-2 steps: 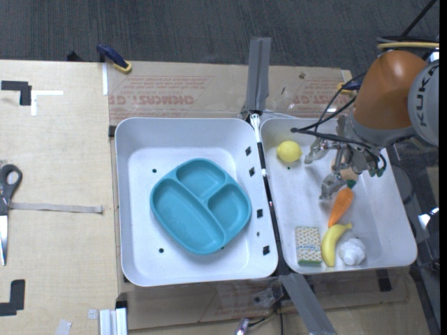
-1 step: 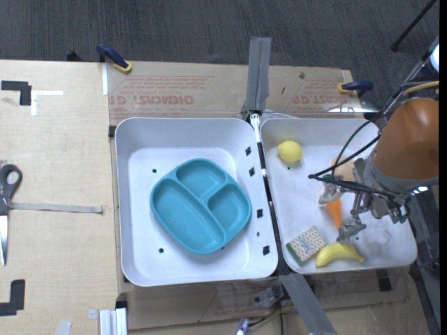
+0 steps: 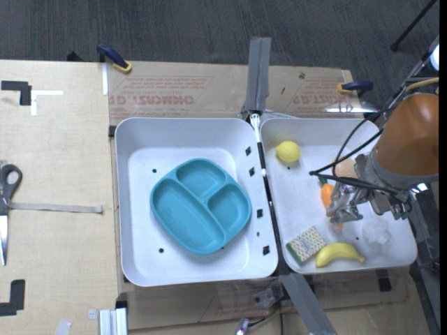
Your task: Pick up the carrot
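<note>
The carrot (image 3: pixel 326 195) is a small orange piece lying in the right bin (image 3: pixel 391 257), near its middle. My gripper (image 3: pixel 342 213) hangs right over it from the right and covers the carrot's right side. The grey arm with its orange band (image 3: pixel 413 137) reaches in above the bin's right half. The gripper's metal parts touch or overlap the carrot in this view, and I cannot make out whether the carrot sits between them.
A yellow lemon (image 3: pixel 288 151) lies at the right bin's back left. A banana (image 3: pixel 339 255) and a patterned green packet (image 3: pixel 306 244) lie at its front. The left bin (image 3: pixel 133 145) holds a blue divided plate (image 3: pixel 201 206). Scissors (image 3: pixel 7 194) lie at the bench's far left.
</note>
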Robot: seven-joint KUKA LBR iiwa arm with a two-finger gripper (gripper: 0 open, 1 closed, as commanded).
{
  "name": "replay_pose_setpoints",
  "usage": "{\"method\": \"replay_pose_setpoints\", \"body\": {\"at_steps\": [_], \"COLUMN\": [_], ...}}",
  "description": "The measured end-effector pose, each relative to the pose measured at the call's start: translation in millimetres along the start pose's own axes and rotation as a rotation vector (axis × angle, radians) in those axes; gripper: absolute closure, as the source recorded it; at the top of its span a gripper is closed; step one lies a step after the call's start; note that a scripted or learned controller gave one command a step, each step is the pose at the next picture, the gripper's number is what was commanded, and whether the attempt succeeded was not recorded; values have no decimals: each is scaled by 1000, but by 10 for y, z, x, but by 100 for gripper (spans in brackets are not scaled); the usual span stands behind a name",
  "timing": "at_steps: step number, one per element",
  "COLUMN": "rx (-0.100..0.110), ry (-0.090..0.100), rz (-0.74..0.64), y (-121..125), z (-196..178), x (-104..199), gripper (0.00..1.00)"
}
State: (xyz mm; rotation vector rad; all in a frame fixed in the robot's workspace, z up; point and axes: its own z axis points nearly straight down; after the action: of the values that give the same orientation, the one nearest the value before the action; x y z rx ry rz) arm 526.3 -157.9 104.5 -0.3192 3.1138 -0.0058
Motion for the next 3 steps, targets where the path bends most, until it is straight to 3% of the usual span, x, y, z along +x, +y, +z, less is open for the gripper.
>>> {"method": "replay_pose_setpoints", "body": {"at_steps": [1, 2, 3], "rx": [-4, -5, -5], "ry": [5, 7, 5], "rz": [74, -74, -154], "y": [523, 1263, 924], "z": [-883, -933, -942], "x": [-57, -74, -724], "gripper": [100, 100, 100]}}
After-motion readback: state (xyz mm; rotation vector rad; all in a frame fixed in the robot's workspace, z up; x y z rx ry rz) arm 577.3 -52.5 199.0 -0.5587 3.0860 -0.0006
